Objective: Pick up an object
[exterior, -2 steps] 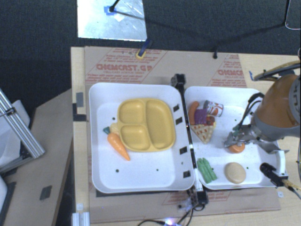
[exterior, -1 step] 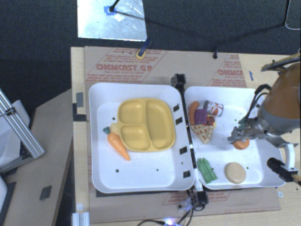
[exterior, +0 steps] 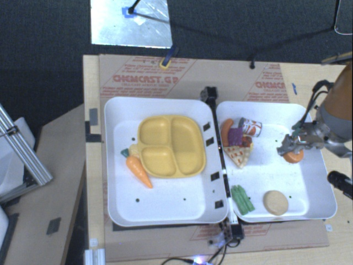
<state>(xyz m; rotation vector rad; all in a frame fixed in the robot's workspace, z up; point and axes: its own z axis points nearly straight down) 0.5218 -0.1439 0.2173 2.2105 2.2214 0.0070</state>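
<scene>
White plastic, both bins: I see the left bin [exterior: 118,164] holding a yellow divided plate [exterior: 171,146] and an orange toy carrot [exterior: 138,170]. The right bin [exterior: 317,203] holds a waffle wedge [exterior: 238,156], red-labelled can [exterior: 251,127], green beans [exterior: 241,199], beige round biscuit [exterior: 275,202] and an orange slice [exterior: 294,157] under my gripper [exterior: 290,146]; its grip I cannot tell. Cardboard beneath reads "CHEMCAST".

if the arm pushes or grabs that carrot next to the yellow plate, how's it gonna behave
The carrot looks like smooth moulded toy plastic, so probably stiff and light. Its tapered, rounded body may roll or pivot if pushed. It lies against the yellow plate, which could block one jaw.
</scene>
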